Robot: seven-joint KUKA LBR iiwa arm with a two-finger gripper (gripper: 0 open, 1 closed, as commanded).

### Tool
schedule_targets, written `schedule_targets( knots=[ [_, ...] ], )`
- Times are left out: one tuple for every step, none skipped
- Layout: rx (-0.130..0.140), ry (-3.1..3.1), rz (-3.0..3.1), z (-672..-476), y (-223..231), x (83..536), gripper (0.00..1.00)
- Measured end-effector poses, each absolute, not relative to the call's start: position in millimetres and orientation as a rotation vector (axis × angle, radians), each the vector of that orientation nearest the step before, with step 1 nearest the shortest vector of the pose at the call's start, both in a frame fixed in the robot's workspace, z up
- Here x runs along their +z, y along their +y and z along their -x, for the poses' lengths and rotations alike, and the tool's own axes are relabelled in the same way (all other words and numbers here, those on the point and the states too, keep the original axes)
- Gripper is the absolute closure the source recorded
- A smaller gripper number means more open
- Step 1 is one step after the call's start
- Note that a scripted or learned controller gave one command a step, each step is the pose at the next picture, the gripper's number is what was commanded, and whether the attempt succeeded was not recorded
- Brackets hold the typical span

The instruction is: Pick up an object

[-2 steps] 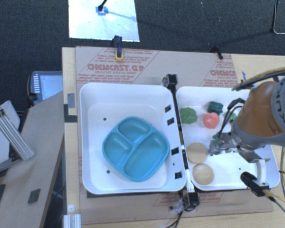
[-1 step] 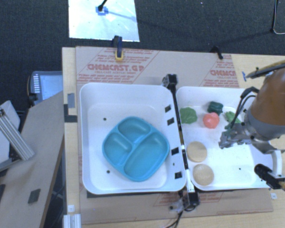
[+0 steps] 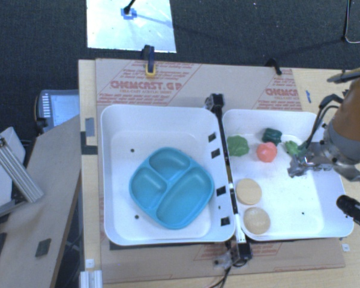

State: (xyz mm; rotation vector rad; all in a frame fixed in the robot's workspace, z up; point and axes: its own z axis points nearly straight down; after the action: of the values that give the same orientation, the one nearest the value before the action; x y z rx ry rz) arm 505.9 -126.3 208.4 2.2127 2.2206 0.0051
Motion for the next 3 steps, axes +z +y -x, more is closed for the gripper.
schedule_targets(
  knots=[
    [0.006, 2.222, -2.212, -507.1, -123.4, 251.9, 1.0],
    [0.005, 2.232, -2.21, -506.0, -67.9, 256.6, 1.0],
    [0.004, 2.231, -2.212, -506.0, -24.0, 246.9, 1.0]
  ],
)
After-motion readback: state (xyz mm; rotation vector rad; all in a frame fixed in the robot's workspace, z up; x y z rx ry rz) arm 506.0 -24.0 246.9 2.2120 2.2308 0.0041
